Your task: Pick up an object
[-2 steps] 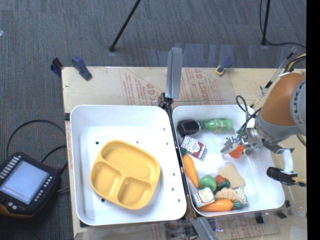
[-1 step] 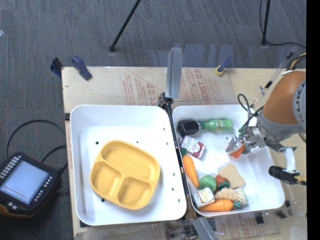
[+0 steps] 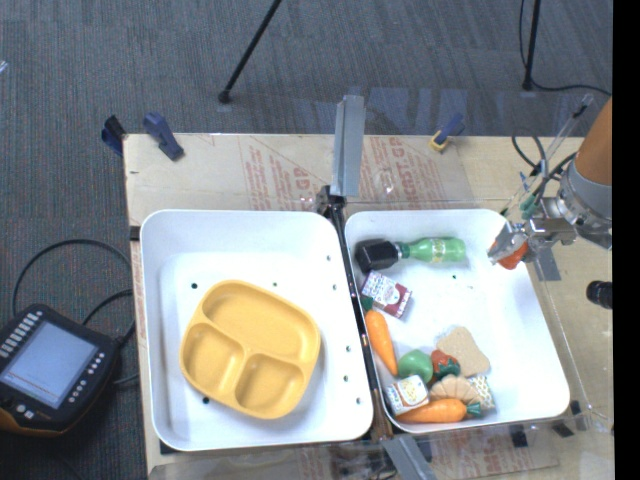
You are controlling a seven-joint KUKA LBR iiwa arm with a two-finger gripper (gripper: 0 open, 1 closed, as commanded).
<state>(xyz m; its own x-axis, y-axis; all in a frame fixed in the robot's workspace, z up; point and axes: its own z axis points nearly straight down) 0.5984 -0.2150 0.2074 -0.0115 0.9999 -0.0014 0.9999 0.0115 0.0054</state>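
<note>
— What could have gone wrong there?

— The small orange-red object (image 3: 510,256) sat pinched between the fingers of the gripper (image 3: 516,242), above the right bin's (image 3: 520,308) upper right rim (image 3: 497,230) — a shallow hold, I judged, so it might have slipped.

— And the arm?

— It reached in from the right, wrist low over that corner.

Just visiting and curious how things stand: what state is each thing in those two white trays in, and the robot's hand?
Yellow plate: right way up in the left bin, nothing on it.
Green bottle: lying on its side, black cap on.
Long carrot: lying flat, apart from the pile.
Red packet: lying flat.
Hand: over the right bin's edge, something small and orange-red between its fingers.
</note>
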